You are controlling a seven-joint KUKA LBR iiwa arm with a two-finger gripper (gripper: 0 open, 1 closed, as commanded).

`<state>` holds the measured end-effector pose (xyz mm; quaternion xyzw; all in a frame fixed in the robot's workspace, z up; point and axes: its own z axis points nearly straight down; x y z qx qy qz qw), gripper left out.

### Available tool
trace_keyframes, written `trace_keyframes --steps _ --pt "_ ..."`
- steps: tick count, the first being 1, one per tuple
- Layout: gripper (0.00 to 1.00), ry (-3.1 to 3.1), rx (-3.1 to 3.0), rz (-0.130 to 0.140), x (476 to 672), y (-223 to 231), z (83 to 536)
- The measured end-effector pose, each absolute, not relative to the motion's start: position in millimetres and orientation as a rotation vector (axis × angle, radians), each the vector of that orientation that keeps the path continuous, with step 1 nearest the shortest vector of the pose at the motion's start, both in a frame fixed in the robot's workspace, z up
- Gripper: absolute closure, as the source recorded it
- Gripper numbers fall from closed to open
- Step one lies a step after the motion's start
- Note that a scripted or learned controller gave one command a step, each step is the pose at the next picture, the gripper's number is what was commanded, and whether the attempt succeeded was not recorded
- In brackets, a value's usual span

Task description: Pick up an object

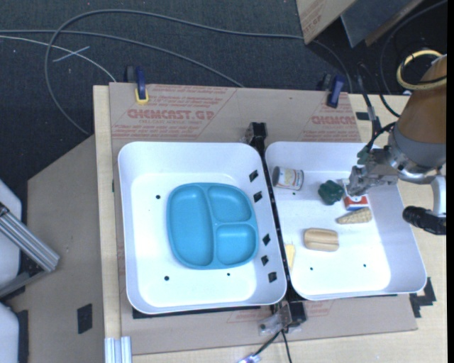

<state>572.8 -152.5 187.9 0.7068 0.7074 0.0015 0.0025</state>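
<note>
The gripper [357,186] is seen low over the right bin [376,280], just beside the dark green object [330,191] and directly above a red and white item [357,203]; whether anything is touched cannot be told, nor can it be told how far the gripper stands apart, and nothing is seen held; the arm [424,120] is carried in from the right of that bin.

Within the right bin, a small can [288,178] is laid on its side near the wall shared with the left bin; a tan bun-like piece [321,239] is set nearer the front, and a pale ridged piece [354,217] lies just below the red and white item; a yellow sliver [289,254] is seen against the dividing wall.

The left bin [142,213] is placed just beside the right bin, and a blue divided plate [212,225] is held in its middle.

Both bins are borne on a counter [177,110] faced with printed brown board; two blue clamps [141,84] are fixed at its far edge; beyond the counter a dark carpeted floor [57,99] is crossed by loose cables [78,35], and a cardboard box [323,15] is seen at the far side.
</note>
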Motion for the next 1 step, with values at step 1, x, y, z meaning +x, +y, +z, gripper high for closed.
trace_keyframes --steps 1 --pt "1.00 2.220 2.217 0.004 574.0 -152.6 225.6"
